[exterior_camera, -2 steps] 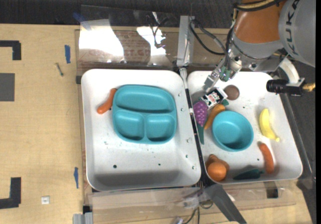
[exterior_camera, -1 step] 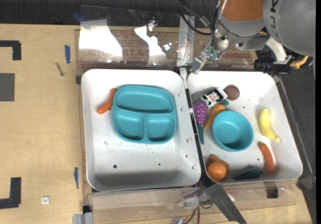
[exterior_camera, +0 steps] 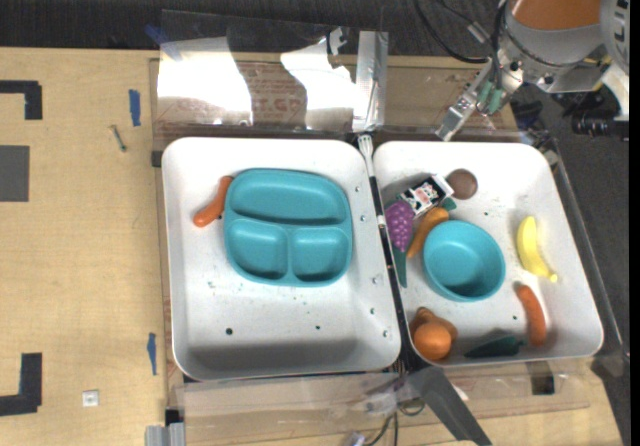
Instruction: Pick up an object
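Hovering beyond the far rim of the right bin (exterior_camera: pixel 575 196), your gripper (exterior_camera: pixel 462 116), seemingly empty with jaws slightly apart, points toward the brown ball (exterior_camera: pixel 461 182) lying just inside that rim.

No readable text, label, brand or number appears anywhere. Below and slightly left of the gripper (exterior_camera: pixel 470 109), in the right bin (exterior_camera: pixel 570 234), a small black-and-white carton (exterior_camera: pixel 427 195) carries printed markings, but they are too small and blurred to read. At the upper right, on the arm's grey body (exterior_camera: pixel 622 19) above the gripper, a dark partial mark is cut off by the edge and cannot be made out.
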`<state>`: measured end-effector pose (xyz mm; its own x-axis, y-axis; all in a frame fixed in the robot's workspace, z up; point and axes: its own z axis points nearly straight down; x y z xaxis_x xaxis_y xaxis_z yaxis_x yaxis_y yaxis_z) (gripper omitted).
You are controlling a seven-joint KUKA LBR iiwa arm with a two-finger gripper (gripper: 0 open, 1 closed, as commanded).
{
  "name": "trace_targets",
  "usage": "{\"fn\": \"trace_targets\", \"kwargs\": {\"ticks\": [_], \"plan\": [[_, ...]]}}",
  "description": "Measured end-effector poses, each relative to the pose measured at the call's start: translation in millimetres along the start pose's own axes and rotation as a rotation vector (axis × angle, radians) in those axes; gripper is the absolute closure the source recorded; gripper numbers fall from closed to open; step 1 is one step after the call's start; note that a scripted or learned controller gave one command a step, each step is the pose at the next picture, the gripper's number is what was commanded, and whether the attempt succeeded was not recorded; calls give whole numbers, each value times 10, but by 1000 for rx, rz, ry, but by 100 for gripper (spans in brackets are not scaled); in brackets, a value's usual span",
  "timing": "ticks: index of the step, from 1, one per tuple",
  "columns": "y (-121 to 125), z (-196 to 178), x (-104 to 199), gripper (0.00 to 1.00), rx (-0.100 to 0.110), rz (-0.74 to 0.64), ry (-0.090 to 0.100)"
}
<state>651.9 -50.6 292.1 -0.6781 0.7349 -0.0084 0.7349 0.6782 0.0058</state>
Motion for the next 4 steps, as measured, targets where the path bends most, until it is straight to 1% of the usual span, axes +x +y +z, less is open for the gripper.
{"fn": "trace_targets", "kwargs": {"ticks": [1,2,3,4], "plan": [[-123,590,650,100,7,69,10],[-103,455,636,100,-1,67,3],[363,161,186,100,1,110,4],[-518,171,405,100,4,127,4]]}}
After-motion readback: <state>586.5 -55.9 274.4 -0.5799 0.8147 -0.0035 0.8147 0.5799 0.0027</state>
